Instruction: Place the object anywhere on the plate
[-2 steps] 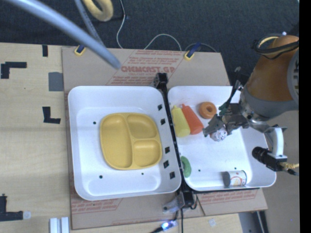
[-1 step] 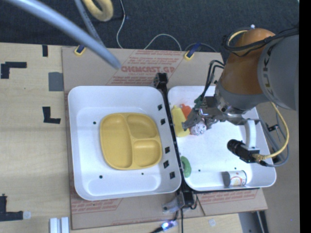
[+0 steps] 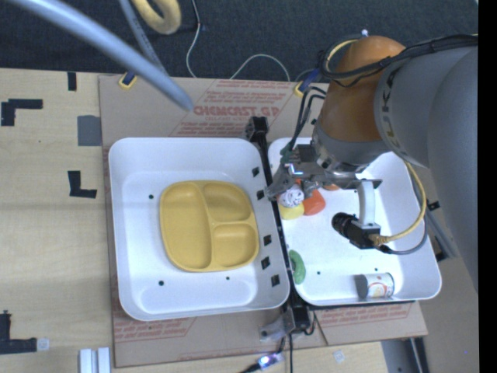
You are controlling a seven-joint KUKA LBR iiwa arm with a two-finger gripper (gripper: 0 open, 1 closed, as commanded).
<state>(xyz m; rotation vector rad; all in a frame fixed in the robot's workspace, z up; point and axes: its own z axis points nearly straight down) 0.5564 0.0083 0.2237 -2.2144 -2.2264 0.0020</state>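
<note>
A yellow divided plate (image 3: 208,225) lies in the left white bin (image 3: 136,169). My gripper (image 3: 295,185) hangs low over the left side of the right bin (image 3: 404,286), just past the divider between the bins. Right below it sit a small white and yellow object (image 3: 290,203) and an orange object (image 3: 314,203), close together. The wrist hides the fingers, and I cannot see whether either object is between them.
A green object (image 3: 297,266) lies near the right bin's left wall. A small can (image 3: 376,287) lies on its side at that bin's front. A black cable connector (image 3: 351,229) hangs off the arm over the bin's middle. The grey arm covers the right bin's far side.
</note>
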